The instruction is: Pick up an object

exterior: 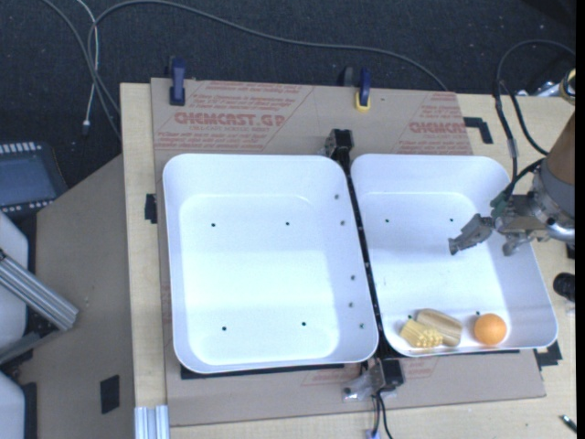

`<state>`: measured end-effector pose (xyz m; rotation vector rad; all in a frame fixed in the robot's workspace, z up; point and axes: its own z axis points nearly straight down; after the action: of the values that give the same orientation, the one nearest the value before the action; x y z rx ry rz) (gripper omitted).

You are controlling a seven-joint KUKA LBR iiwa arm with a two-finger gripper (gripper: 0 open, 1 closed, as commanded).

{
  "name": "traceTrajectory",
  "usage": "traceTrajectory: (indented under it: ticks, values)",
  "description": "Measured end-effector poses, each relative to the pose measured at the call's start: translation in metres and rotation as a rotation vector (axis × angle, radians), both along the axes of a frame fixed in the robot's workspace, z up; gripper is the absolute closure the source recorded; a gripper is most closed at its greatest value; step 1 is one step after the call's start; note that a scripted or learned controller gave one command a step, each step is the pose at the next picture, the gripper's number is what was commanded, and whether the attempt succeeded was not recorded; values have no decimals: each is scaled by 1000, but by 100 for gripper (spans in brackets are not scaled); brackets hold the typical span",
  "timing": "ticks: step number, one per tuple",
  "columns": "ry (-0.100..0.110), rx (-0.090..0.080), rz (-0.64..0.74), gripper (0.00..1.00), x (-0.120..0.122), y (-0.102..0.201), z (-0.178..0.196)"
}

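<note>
— Looking at the right bin (526, 273), what's nearest?

— Along its near edge I see a corn cob (420, 335) touching a tan roll (441, 321), and an orange ball (490, 328) just beside. I'd judge the ball light, smooth, prone to roll; grip it across the middle.

— Gripper?

— My gripper (480, 234) hangs farther back, jaws apart, holding nothing.

— Any writing?

— The far board (228, 117) reads something like "CHEMCAST GP".
</note>
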<state>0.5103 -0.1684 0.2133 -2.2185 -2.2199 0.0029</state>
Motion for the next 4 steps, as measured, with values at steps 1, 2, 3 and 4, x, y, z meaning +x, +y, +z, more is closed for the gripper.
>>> traceTrajectory:
  ticks: [1, 2, 3, 4]
  values:
    - [0, 0, -1, 0, 2, -10, -50]
    - [-2, 0, -1, 0, -4, -16, -108]
    - [-5, -1, 0, 100, -3, -16, -96]
    - [-8, -2, -1, 100, -2, -20, -34]
